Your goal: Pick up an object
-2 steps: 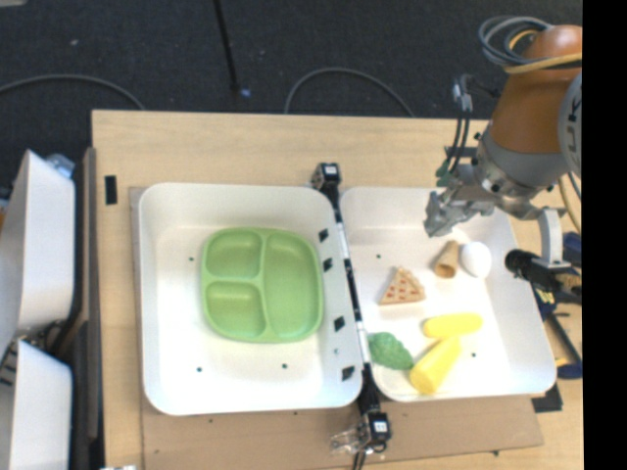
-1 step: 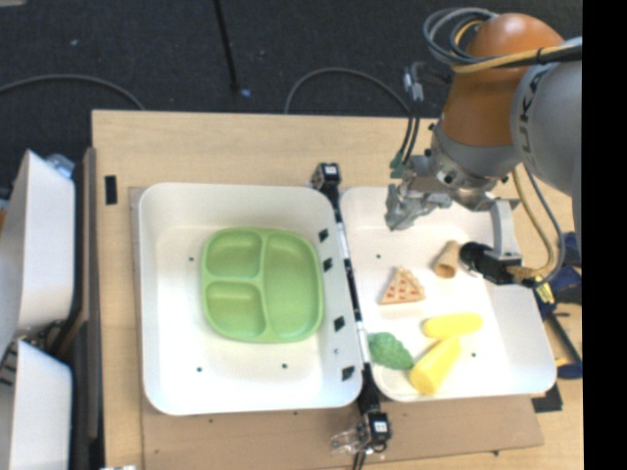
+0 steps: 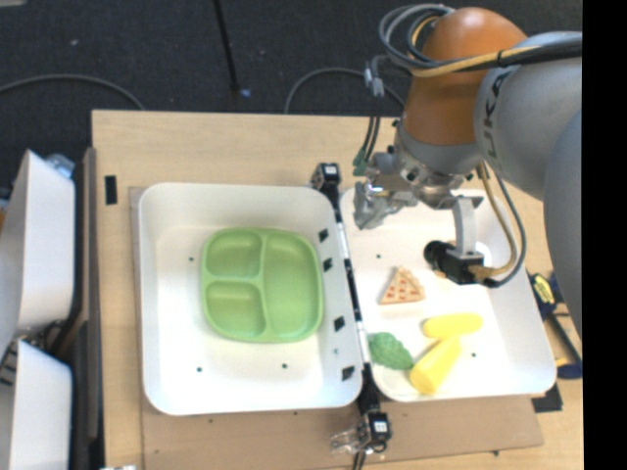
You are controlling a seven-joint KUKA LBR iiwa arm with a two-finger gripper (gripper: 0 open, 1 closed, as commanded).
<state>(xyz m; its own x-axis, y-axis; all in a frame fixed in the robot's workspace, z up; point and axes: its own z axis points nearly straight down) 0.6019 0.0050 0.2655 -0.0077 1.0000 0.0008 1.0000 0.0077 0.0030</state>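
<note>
In the right bin (image 3: 519, 365) lie a pizza-slice toy (image 3: 401, 288), a yellow banana-shaped piece (image 3: 452, 325), a yellow corn-like piece (image 3: 434, 365) and a green leafy toy (image 3: 390, 350). My gripper (image 3: 369, 207) hangs over the far left corner of the right bin, well above and behind the pizza slice. Nothing shows between its fingers.
The left bin (image 3: 167, 360) holds a green divided plate (image 3: 263, 284) in its middle. A raised divider with black clips (image 3: 342, 282) separates the two bins. The wooden bench edge runs around both.
</note>
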